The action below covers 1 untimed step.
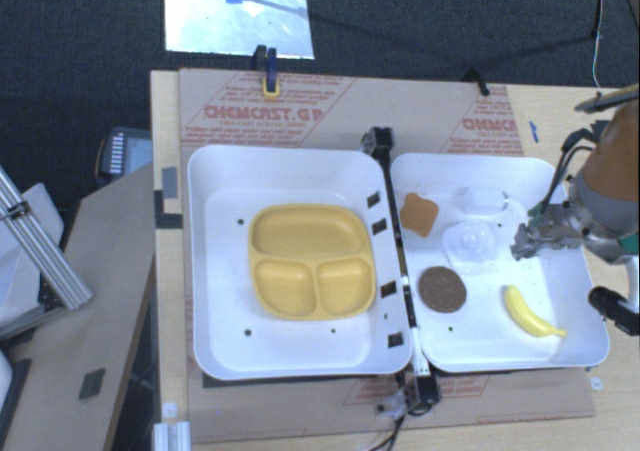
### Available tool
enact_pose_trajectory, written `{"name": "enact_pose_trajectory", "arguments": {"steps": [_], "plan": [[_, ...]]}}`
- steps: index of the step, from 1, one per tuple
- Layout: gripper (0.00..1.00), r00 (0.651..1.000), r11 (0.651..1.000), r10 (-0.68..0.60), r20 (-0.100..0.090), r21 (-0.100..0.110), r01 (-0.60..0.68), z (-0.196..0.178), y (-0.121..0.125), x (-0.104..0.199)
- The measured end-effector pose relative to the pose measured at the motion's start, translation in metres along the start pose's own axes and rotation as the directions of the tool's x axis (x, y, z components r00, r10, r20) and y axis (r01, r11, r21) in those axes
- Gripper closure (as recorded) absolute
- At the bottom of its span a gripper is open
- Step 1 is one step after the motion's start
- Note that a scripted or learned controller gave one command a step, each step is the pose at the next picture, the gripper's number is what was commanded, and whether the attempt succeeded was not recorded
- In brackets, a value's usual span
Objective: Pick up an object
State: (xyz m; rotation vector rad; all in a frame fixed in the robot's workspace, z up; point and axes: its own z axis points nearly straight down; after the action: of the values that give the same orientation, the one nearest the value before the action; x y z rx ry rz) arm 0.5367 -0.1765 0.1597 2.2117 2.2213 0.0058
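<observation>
Jaws at the tip of the gripper (522, 242) hang low over the right-hand part of the right bin (575, 284); whether they are spread or pressed together cannot be told from this slanted view, and nothing shows between them. Behind them the grey arm (610, 179) with its orange band reaches in from the right.

Inside that bin lie a yellow banana (530, 312) near the front right, below the gripper and apart from it, a round dark brown disc (441, 289) toward the front left, and an orange-brown piece (419, 214) like a slice of toast near the back left. Two clear, pale plastic items sit between them, one (470, 240) just left of the gripper, the other (481, 200) farther back.

In the left bin (215, 269) rests a yellow three-compartment tray (310, 261).

Both bins stand on a brown sheet (330, 109) covering the desk, printed in red with "CHEMCAST GP" behind the left bin and again, only partly legible, behind the right bin.
</observation>
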Motion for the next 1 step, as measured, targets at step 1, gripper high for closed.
{"name": "enact_pose_trajectory", "arguments": {"steps": [1], "plan": [[1.0,1.0,1.0,0.0,0.0,0.001,0.0,-0.0483,-0.0064,0.0009]]}}
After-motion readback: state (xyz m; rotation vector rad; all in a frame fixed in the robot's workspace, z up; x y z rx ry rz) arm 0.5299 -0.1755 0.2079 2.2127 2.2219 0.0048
